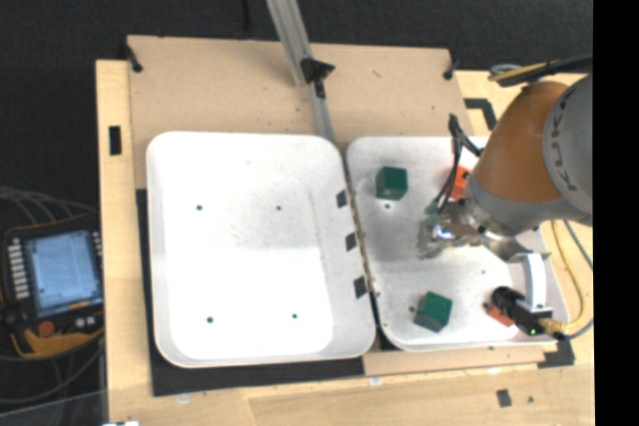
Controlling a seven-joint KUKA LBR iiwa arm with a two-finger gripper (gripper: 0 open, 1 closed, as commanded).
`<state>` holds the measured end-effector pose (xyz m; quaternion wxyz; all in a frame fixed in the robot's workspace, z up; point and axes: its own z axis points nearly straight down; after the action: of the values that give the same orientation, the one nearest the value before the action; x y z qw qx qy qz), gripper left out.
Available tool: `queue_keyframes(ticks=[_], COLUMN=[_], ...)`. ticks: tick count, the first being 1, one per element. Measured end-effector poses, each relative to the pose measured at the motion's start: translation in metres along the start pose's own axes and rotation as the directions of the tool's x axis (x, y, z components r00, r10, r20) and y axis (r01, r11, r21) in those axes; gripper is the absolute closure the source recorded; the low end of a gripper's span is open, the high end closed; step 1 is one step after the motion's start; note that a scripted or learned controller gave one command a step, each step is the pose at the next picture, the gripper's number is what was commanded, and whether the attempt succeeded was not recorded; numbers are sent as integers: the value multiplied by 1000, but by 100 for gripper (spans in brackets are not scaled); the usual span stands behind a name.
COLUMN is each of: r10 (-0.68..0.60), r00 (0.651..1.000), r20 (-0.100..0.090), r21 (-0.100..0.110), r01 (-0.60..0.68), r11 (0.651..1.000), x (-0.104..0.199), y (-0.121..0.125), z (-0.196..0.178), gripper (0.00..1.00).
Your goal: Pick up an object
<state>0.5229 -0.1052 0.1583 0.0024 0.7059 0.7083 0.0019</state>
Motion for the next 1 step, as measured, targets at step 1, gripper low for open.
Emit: queue_keyframes(ticks=[1], r10=[0], r00=[1000], r20=[0], r21=[-1], r01=[0], r11=[1000], x=[2], y=[12], z=[-55], gripper=[100])
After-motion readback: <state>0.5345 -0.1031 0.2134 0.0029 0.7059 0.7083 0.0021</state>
